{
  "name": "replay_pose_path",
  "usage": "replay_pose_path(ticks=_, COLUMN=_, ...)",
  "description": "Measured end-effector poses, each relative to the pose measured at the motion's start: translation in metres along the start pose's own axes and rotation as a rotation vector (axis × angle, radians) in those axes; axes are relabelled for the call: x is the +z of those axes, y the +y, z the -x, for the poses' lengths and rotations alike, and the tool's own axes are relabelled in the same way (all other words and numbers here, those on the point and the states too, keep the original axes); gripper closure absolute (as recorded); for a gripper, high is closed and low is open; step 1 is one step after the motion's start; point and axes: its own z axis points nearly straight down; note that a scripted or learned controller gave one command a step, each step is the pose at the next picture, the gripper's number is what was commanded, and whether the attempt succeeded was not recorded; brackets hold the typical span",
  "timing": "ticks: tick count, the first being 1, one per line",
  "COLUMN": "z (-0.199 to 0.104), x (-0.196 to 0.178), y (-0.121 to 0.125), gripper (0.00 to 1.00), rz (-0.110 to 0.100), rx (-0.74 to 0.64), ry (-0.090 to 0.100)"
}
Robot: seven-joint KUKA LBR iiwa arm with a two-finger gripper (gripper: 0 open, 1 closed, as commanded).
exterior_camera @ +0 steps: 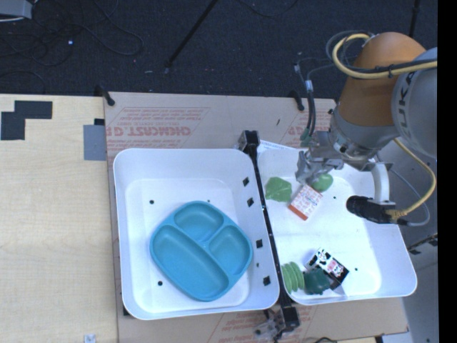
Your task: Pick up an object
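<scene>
My gripper (313,168) hangs over the far part of the right bin (389,263), at the end of the grey arm with the orange band. Right beneath it lies a small green round object (323,182), partly covered by the gripper. A red-and-white packet (306,201) lies tilted just in front of the gripper, and whether it touches it is unclear. A light green lump (278,189) sits to the left, near the divider. At the bin's near left corner lie a ribbed green piece (292,275), a dark green object (316,282) and a black-and-white packet (330,265).
The left bin (136,191) holds a blue divided plate (202,249). A black divider bar (260,213) runs between the bins. A black cable part (370,208) of the arm hangs over the right bin's far right side.
</scene>
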Motion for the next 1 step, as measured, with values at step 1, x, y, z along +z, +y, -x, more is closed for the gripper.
replay_pose_path(ticks=1, z=-0.0432, x=-0.0022, y=0.0039, gripper=1.0, rz=0.001, rx=0.001, ry=-0.001)
